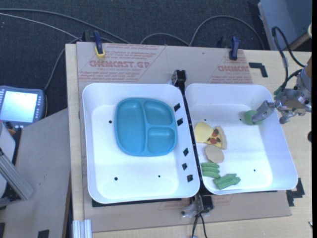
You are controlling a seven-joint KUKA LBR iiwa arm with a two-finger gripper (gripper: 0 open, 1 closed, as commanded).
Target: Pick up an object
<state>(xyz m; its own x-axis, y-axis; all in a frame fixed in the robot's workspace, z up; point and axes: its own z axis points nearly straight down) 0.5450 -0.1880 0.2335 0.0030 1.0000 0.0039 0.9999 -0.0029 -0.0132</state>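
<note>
My gripper (271, 118) hangs over the right bin (277, 155) near its far right wall, open. A small green object (249, 117) lies on the bin floor against the tip of the left finger (262, 111), outside the gap between the fingers. Nothing sits between them. Along the bin's left side lie a yellow pizza slice (210, 134), a tan round piece (214, 154) and two green bean pods (210, 169) (226, 181).
A blue divided plate (146, 126) rests in the left bin (99, 148). A black divider (184, 133) runs between the bins. Clamps (98, 43) (234, 48) hold the board at the back. A cable (282, 48) hangs by the arm.
</note>
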